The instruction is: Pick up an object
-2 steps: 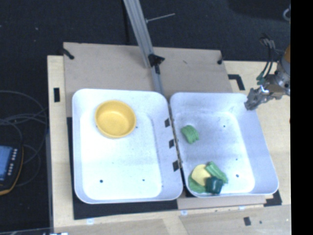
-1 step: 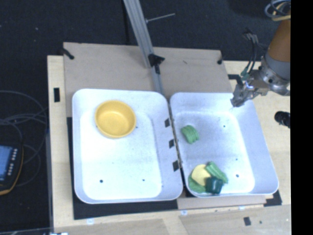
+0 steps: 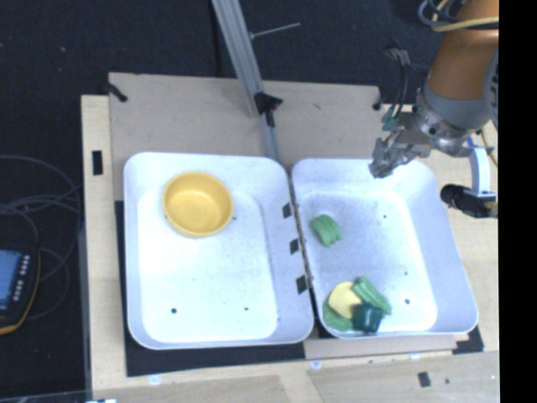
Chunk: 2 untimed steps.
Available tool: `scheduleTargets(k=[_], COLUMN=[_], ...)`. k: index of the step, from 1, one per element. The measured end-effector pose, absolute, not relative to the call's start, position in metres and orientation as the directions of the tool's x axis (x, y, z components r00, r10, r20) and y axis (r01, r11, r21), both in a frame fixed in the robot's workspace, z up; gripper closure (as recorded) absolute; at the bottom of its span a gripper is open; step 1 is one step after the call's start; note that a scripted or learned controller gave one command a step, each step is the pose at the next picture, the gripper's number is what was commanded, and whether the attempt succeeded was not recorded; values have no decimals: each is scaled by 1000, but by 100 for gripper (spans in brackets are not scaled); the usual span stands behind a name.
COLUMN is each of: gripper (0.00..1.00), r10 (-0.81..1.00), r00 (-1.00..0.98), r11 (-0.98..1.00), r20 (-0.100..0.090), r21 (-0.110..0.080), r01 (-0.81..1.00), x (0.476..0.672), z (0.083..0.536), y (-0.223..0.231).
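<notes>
Here the tabletop carries two white bins side by side. The left bin holds a yellow bowl near its far left corner. The right bin holds a green object near its left wall and a cluster of yellow and green objects at the near edge. The arm reaches in from the right, its hand above the right bin's far edge; whether it is spread or pressed together I cannot tell.

Arm cut off at upper right edge. Gripper too small and dark to resolve. Yellow piece partly hidden beneath green pieces in right bin. Handheld device cropped at left edge.
</notes>
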State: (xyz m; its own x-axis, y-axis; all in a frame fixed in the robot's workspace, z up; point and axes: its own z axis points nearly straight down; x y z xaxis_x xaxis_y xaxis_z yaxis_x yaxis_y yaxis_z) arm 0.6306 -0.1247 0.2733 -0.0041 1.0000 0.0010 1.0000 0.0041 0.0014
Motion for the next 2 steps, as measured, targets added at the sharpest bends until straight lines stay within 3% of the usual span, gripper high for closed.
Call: scheduleTargets(k=[2], gripper=[100], r10=[1000], r00=[-4], r11=[4], r20=[1], r21=[1], r01=[1000], x=[636], z=[267], y=[-27])
